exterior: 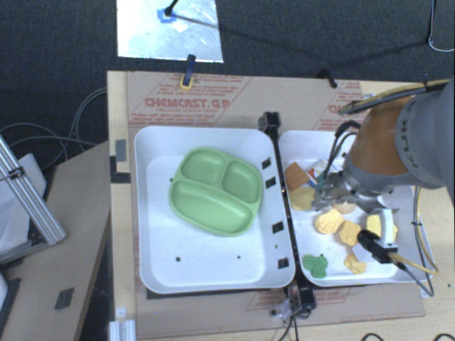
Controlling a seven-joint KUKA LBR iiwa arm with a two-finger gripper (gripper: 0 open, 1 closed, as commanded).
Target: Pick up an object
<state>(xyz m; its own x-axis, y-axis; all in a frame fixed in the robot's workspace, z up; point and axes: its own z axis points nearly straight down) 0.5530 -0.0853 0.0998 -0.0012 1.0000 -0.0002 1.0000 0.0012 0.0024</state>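
Note:
My gripper [326,195] reaches down into the right bin [313,145] among several toy food pieces. Just left of it lie a brown-orange slice [296,175] and a pale yellow round piece [303,200]. A ridged yellow chip [328,222] and an orange chunk [349,233] sit just below it. A green leafy piece [315,264] and a small yellow piece [355,264] lie by the bin's front wall. A yellow block [381,226] rests to the right, under the arm. The arm's grey and orange body hides the bin's right part.
The left bin [153,261] holds a green divided plate [216,190]. A black divider with clips [279,190] runs between the two bins. Cardboard lies under both bins, and a shiny sheet [169,20] sits at the back.

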